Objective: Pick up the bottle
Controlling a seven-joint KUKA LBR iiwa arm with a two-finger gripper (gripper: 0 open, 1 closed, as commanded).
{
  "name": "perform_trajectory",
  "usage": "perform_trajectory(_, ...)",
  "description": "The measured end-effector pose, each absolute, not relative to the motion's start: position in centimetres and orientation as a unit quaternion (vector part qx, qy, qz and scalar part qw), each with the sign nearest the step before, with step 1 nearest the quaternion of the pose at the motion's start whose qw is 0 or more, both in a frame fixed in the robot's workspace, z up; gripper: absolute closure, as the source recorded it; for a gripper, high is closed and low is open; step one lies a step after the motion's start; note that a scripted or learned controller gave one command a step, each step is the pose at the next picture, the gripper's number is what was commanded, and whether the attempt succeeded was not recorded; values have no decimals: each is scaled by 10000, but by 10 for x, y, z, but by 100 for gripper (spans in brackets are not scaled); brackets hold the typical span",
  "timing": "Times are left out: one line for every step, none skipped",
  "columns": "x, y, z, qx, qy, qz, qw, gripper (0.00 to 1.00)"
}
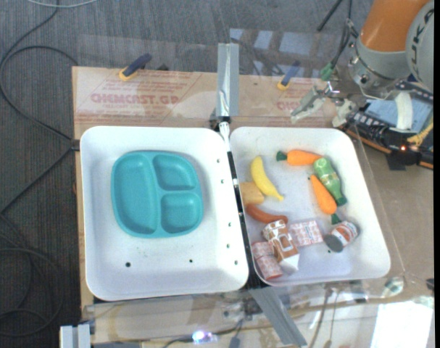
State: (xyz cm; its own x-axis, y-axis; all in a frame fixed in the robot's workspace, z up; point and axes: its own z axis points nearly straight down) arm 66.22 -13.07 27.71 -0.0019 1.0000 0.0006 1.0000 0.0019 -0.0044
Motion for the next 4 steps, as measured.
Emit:
perform_trajectory(669,-187,208,-7684,-6399,23,19,0)
perform_trajectory(629,-212,167,-7780,-6283,32,10,0)
perform_trajectory(622,-217,161,-7611,-6487,28,8,0)
perform_trajectory(629,-217,133,-7686,-6397,24,22,0)
